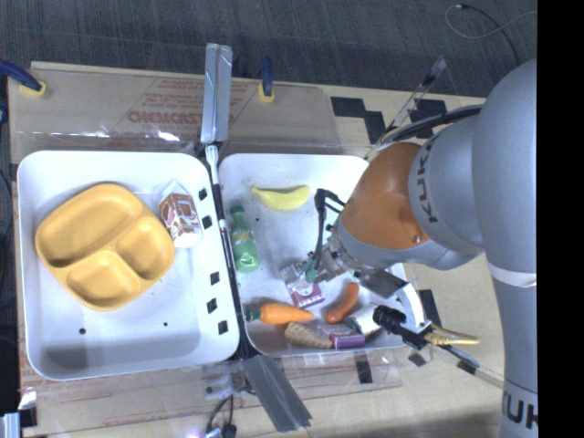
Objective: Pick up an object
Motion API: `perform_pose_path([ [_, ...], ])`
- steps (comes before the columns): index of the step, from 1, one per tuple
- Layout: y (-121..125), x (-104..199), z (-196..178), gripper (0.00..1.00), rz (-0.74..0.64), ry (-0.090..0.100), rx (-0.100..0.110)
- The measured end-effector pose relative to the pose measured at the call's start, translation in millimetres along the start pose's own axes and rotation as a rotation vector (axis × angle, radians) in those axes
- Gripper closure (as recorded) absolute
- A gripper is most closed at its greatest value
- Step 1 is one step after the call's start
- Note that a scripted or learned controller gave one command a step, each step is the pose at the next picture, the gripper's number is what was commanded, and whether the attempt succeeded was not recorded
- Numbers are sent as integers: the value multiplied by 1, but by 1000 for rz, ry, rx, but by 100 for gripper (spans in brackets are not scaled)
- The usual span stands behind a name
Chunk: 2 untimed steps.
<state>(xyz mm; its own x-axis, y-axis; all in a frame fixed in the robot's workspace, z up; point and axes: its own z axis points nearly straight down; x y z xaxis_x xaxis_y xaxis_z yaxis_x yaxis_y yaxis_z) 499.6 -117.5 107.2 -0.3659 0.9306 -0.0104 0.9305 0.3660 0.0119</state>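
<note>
Your gripper [306,272] is down in the right bin [351,166], near its middle, directly over a small pink packet [306,293]; you cannot tell how it is set. Toward the front edge lie a carrot [285,314], a sausage [342,302] and a purple item [347,339]. A green bottle [243,243] hugs the left wall, a banana [281,196] the back. The left bin [109,349] holds a yellow tray [102,243].

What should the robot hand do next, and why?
Probably drop a little lower. The gripper hangs in the right bin right over the small pink packet, with nothing seen between its fingers, so the packet looks like the nearest thing to grab.
</note>
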Motion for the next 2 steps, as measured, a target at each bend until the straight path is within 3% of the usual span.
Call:
perform_pose_path([
  [1,0,0,0,0,0,0,0],
  [2,1,0,-9,100,-4,1,1],
])
